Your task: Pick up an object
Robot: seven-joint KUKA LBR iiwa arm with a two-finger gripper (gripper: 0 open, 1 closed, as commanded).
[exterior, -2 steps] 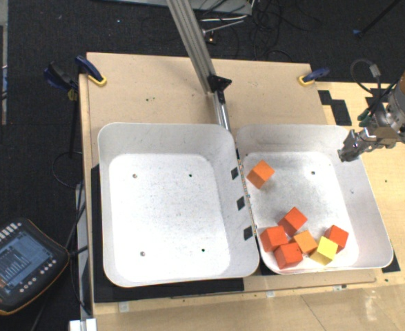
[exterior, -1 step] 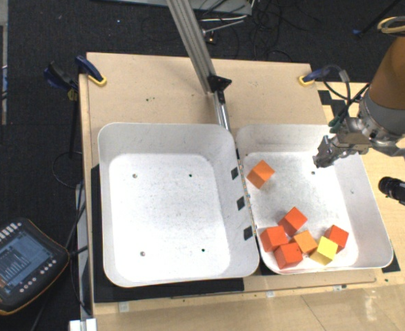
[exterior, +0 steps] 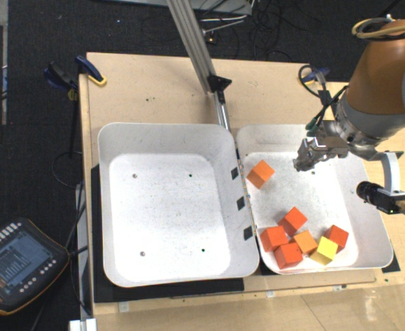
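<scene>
The right bin (exterior: 368, 205) holds an orange cube (exterior: 260, 174) lying alone near its upper left. Several red and orange cubes (exterior: 285, 240) and one yellow cube (exterior: 324, 250) are clustered along its front wall. My gripper (exterior: 305, 160) hangs over the upper middle of that bin, to the right of the lone orange cube and apart from it. Nothing shows between its fingertips, which point down toward the bin floor.
The left bin (exterior: 119, 143) sits beside the right one. A slanted metal pole (exterior: 195, 40) crosses the bench from the top to the bins' junction. Clamps stand at the bench's back corners, and a teach pendant (exterior: 16, 264) lies at the lower left.
</scene>
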